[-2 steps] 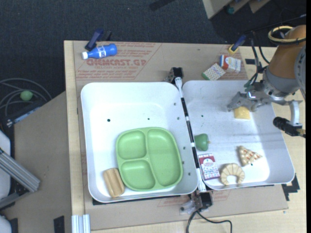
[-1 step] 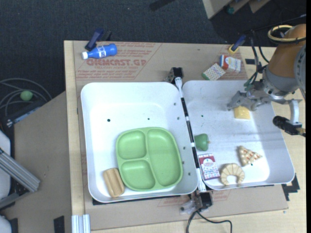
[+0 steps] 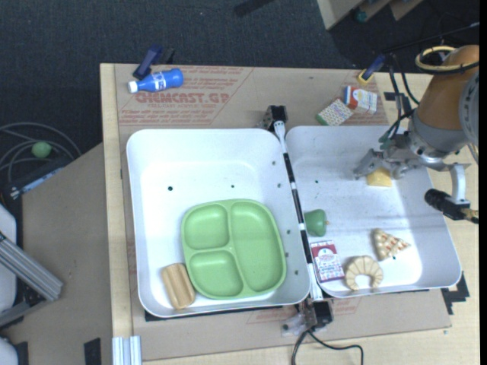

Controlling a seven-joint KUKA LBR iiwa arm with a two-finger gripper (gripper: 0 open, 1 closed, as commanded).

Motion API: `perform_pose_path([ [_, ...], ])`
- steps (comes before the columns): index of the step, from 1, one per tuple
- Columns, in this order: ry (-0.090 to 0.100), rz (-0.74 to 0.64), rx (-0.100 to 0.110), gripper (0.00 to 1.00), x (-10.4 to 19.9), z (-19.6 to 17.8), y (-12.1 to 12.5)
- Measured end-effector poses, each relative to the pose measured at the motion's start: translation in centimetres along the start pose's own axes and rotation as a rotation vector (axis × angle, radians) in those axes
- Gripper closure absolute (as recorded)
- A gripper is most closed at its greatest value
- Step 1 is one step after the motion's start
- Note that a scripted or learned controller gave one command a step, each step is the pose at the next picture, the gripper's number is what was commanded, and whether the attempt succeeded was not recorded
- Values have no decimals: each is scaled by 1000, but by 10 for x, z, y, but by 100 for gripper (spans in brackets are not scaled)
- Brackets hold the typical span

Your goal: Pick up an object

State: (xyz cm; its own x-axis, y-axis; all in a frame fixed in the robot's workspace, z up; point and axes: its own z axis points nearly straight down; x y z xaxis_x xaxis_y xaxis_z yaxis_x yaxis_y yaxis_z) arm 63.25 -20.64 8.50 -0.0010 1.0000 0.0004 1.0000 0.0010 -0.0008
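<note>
Two white bins sit side by side on the counter (image 3: 114, 204). The left bin (image 3: 152, 158) holds two things: one green divided plate (image 3: 232, 248) with three compartments, at lower centre of the frame, and one tan bread-like block (image 3: 177, 285) touching the plate's lower left edge.

The right bin (image 3: 335, 150) holds five things. One yellow wedge (image 3: 379, 178) lies in its upper part, right of centre of the frame. One green round item (image 3: 314, 220) sits against the divider between the bins. One small red-and-white packet (image 3: 326, 261) lies near the bin's lower left corner, one croissant-shaped pastry (image 3: 364, 272) just beside it to the right, and one patterned triangular slice (image 3: 389, 243) above and right of the pastry.

The arm enters from the right edge of the frame. The pincer (image 3: 384, 166) is low over the right bin, directly above the yellow wedge; the wedge shows just below the dark fingers, and whether they are spread or closed on it cannot be told.

Outside the bins, on the counter: one blue-and-white bottle (image 3: 156, 80) at upper left, two small printed cards or boxes (image 3: 348, 106) at upper right
</note>
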Motion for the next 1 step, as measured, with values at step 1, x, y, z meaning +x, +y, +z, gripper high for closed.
perform_pose_path([
  [1, 3, -1, 0, 0, -16, -25, -25],
])
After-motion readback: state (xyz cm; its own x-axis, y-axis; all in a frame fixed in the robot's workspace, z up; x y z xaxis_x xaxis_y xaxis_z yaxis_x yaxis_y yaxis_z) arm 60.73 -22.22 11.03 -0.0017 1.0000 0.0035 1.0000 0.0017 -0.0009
